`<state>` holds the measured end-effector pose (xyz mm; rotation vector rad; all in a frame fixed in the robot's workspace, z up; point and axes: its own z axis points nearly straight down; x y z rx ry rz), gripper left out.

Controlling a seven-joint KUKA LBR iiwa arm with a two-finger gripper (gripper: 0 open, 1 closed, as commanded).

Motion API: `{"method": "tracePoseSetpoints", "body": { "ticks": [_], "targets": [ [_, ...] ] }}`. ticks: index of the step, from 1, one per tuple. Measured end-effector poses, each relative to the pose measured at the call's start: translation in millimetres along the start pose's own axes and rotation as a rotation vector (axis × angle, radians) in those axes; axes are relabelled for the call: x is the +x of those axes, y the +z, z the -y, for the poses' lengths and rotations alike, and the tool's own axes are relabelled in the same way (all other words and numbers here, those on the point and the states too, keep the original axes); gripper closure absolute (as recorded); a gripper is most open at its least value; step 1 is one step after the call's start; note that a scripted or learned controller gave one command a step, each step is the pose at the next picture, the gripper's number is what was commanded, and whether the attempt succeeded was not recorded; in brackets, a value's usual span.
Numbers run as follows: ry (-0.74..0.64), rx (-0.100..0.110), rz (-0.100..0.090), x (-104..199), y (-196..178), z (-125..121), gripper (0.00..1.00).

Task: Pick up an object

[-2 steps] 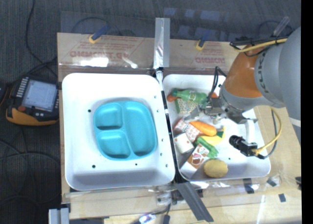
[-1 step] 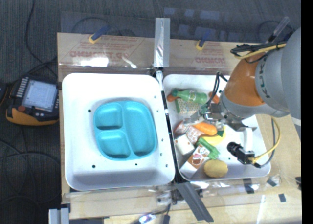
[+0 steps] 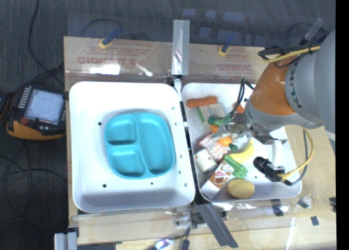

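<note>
— Toys heaped in right bin [image 3: 283, 186]: hot dog [image 3: 202, 101] at twelve o'clock of heap, banana [image 3: 244, 152] at centre, potato [image 3: 240, 189] at six o'clock, small white cup [image 3: 204, 160] at nine o'clock.

— Gripper [image 3: 235, 129]?

— Down over heap, just at twelve o'clock of banana. Open or clenched: cannot tell, wrist in the way.

— Left bin [image 3: 87, 101]?

— Holding blue divided plate [image 3: 139, 144], well apart from toys. Handheld screen unit [image 3: 37, 111] on floor, at nine o'clock of desk [image 3: 131, 55].

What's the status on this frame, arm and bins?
Gripper down over right bin, above the toy pile. Banana, potato, hot dog lie loose. Blue tray in left bin.
</note>
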<state>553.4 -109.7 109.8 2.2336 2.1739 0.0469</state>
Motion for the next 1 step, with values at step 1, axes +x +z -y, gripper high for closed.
{"method": "tracePoseSetpoints", "body": {
  "ticks": [1],
  "targets": [
    [0.068,0.041,0.009,55.6,-116.6,-32.4,1.0]
  ]
}}
